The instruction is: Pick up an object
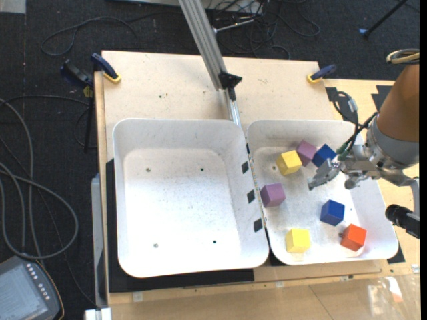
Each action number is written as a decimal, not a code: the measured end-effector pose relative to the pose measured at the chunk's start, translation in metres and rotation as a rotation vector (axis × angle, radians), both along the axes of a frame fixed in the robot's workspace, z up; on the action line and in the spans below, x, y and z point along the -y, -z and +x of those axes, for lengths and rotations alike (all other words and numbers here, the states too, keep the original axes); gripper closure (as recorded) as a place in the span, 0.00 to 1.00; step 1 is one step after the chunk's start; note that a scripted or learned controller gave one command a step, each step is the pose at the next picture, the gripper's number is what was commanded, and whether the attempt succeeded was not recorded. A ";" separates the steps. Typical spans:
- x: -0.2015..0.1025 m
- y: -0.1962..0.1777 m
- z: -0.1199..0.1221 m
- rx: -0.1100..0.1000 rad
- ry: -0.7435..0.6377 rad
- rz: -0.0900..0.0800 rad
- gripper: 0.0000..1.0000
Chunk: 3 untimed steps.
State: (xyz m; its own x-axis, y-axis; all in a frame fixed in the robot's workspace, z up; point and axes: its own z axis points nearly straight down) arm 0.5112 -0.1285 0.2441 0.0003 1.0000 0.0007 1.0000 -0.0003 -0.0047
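Observation:
Several coloured cubes lie in the right bin (373, 199). A yellow cube (289, 161), a purple cube (306, 151) and a blue cube (324, 155) cluster at the back. Another purple cube (272, 194) sits near the divider. A second blue cube (331, 212), an orange cube (353, 237) and a second yellow cube (297, 240) lie toward the front. My gripper (321, 177) hangs over the bin's middle, just in front of the back blue cube and above the front blue one. It is open with nothing between its fingers.
The left bin (127, 179) adjoins the right one along a shared wall (250, 179). A slanted metal pole (207, 39) rises from behind the bins. The arm's grey body (393, 145) covers the right bin's far right side. Clamps hold the board's back corners.

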 end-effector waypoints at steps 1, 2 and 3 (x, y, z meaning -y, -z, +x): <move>0.008 0.054 0.006 -0.001 0.001 0.000 0.00; 0.010 0.098 0.008 0.000 0.001 0.000 0.00; 0.011 0.085 0.010 0.007 0.001 -0.002 1.00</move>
State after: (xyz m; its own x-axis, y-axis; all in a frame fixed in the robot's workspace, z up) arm 0.5207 -0.1394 0.1586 0.0014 1.0000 -0.0010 1.0000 -0.0014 0.0020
